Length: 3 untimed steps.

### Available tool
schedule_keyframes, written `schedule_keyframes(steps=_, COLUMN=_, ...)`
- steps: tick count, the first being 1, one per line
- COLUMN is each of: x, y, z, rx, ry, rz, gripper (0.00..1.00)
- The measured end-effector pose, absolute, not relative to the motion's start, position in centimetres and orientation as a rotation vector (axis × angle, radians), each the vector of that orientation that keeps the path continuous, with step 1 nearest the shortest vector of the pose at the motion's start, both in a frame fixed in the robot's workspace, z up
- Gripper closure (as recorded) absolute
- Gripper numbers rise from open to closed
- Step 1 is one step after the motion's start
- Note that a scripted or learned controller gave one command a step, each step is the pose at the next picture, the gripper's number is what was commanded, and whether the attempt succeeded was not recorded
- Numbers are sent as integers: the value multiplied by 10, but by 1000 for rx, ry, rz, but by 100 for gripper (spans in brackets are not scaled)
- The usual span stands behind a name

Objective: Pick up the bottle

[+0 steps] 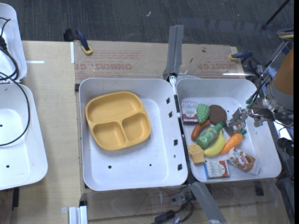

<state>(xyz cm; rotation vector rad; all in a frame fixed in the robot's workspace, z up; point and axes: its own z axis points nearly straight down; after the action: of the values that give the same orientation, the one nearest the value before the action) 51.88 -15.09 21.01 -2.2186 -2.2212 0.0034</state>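
Hovering our gripper [237, 118] over the right bin [268, 141], beside the green bottle [209, 135] wedged among toy food; fingers' spread, we cannot tell.

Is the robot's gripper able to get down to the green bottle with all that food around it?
Probably yes. The gripper hangs just right of the green bottle, whose top side is uncovered. It is a tight spot though: the banana and a carrot press against its sides.
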Motion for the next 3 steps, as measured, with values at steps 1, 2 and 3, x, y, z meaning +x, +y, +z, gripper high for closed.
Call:
schedule_keyframes(steps=1, x=530, y=-196, z=195, rx=-2201, ry=-2240, rz=3, gripper=0)
schedule_keyframes(steps=2, x=584, y=-140, z=150, rx=-2287, ry=-2152, rz=3, gripper=0)
schedule_keyframes(steps=3, x=562, y=-96, z=98, rx=-2082, ry=-2368, rz=-14, gripper=0)
